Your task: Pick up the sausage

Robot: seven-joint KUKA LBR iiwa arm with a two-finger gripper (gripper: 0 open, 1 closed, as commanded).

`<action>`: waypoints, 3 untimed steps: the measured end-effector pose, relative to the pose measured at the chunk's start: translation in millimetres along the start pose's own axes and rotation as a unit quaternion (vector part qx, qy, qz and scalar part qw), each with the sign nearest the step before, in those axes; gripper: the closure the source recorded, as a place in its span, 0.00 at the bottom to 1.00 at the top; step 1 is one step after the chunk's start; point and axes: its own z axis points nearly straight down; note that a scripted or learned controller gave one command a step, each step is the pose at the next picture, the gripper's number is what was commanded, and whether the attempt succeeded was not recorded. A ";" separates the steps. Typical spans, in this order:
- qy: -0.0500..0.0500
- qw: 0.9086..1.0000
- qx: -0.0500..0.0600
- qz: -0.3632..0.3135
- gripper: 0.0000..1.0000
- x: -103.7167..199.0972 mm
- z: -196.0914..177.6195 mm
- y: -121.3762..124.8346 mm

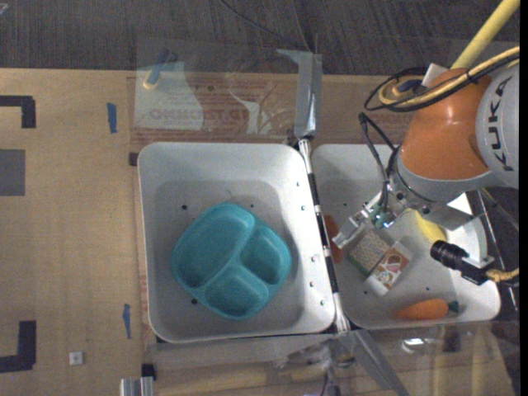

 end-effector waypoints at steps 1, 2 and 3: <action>0.001 1.000 0.001 0.020 0.00 59.9 0.4 -20.9; -0.001 1.000 -0.001 0.014 0.00 42.8 0.3 0.1; -0.001 0.999 -0.001 -0.038 0.00 -1.9 -0.2 17.5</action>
